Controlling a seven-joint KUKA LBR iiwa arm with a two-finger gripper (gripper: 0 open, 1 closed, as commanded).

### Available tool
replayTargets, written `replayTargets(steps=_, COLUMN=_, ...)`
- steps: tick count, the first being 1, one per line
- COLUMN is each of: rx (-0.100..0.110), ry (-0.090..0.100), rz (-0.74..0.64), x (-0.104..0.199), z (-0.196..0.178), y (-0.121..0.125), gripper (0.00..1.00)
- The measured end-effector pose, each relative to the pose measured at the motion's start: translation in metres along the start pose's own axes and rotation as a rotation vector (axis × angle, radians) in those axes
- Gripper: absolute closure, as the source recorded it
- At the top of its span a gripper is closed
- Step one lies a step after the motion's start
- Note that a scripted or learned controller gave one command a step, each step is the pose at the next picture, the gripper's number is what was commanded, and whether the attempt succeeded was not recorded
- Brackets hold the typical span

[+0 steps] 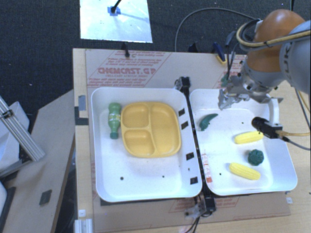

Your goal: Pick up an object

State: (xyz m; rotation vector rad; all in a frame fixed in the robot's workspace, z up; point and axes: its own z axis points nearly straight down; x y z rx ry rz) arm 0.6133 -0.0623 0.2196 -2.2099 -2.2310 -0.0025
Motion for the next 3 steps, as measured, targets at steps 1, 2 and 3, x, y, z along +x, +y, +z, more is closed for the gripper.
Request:
replayTargets(steps=1, rx=-0.001, ry=0.001, rz=0.0, x=0.05, z=-0.01, y=-0.009, gripper=1.0)
replayTargets(steps=2, rx=-0.002, ry=0.0, rz=-0.002, x=0.104, z=-0.02, y=-0.012, gripper=1.0)
replayTargets(steps=3, rx=0.001, ry=0.0, rz=-0.001, x=0.155, z=-0.005, y=-0.018, gripper=1.0)
